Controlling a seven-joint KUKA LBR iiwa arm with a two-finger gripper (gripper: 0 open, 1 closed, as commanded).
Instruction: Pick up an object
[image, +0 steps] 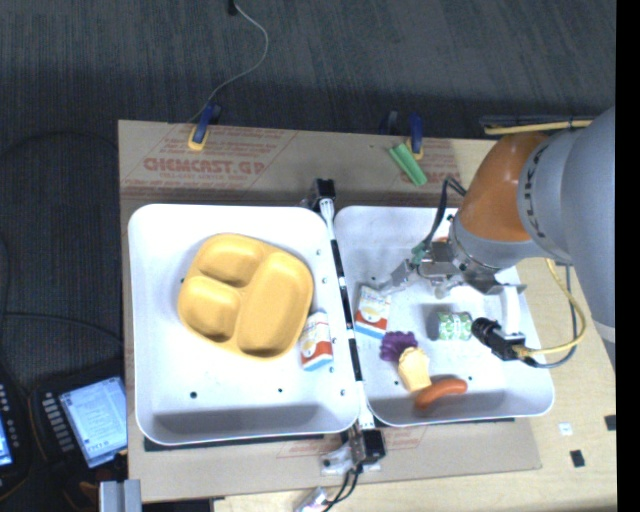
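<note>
Nearest in the right bin (540, 400) lie a toy hot dog (440, 391), an ice-cream cone (413, 366) and purple grapes (397, 345). Beyond them sit a small green packet (454, 326) and a red-and-white carton (373, 309). Above these hovers the claw (436, 272); whether it is open I cannot tell.

Open bin floor lies directly beneath the gripper (432, 272); below-left, a small carton (372, 310), purple grapes (397, 345), cone (413, 368) and sausage (439, 392) crowd it.
</note>
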